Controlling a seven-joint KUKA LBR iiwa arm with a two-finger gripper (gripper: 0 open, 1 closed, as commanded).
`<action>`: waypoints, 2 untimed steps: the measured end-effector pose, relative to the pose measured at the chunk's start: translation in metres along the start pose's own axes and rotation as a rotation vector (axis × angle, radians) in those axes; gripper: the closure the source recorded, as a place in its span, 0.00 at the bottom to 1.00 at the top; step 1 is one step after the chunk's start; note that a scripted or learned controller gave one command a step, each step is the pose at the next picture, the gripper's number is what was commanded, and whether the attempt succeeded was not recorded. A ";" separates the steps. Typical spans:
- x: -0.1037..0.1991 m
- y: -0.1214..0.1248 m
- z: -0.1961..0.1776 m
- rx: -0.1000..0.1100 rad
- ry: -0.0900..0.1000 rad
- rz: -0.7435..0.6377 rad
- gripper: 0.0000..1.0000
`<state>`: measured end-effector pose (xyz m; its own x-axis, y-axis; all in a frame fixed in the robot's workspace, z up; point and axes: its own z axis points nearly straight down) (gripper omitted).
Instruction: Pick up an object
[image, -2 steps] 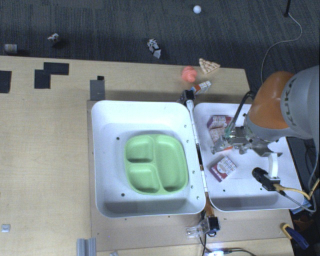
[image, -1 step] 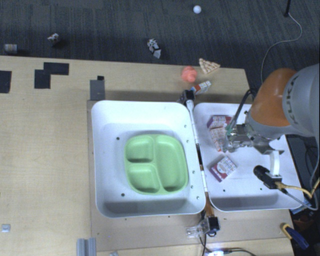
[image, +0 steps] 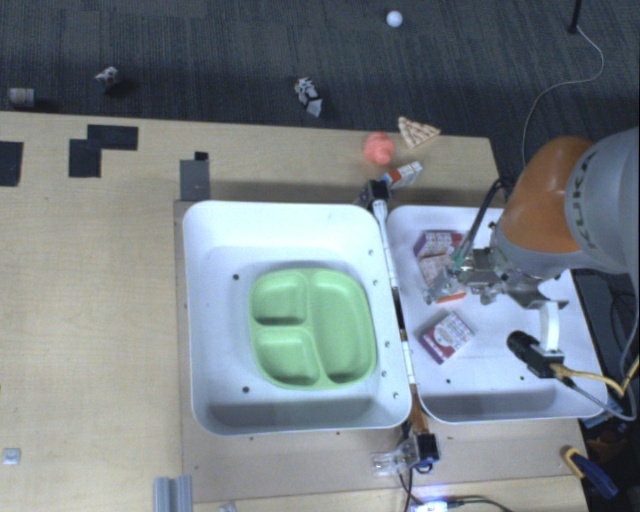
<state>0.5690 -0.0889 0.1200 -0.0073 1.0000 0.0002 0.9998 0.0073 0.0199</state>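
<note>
1. The jaws are hanging low over the left-middle part of the right bin (image: 500, 400). The wrist's metal is blocking the tips, so I cannot tell whether they are spread or pressed together.
2. A small orange-red piece (image: 449, 296) is lying just beside the jaws, on their lower-left side. Whether it is touching them is too blurred to tell.
3. An upper packet (image: 437, 246), white with dark red print, is lying just past the jaws toward the bin's far wall. The wrist is covering its near edge, and its lettering is showing too small to read.
4. A lower packet (image: 447, 335), dark red with a pale label, is lying tilted on the bin floor, near the jaws but apart from them. Its label is blurring into marks that cannot be read.
5. The arm (image: 560, 215), grey with an orange band, is reaching in from the right and is being cut off at the picture's edge.
6. The left bin (image: 215, 300) is sitting against the right bin along their shared rim. It is holding a green divided plate (image: 310, 325) with three compartments.
7. On the surface (image: 90, 300) behind the bins, a pink ball (image: 378, 148), a patterned triangular piece (image: 418, 131) and a small tube (image: 403, 175) are lying close together. Any print on the tube is showing too small to read.
8. On the dark floor (image: 200, 40) beyond, a white ball (image: 394, 18) and a few small scraps are lying too far off to identify.
</note>
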 end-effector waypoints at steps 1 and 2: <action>0.001 0.001 -0.011 -0.003 0.001 -0.002 1.00; 0.001 0.001 -0.011 -0.003 0.001 -0.002 0.00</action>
<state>0.5702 -0.0878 0.1306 -0.0094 1.0000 0.0012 0.9997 0.0094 0.0231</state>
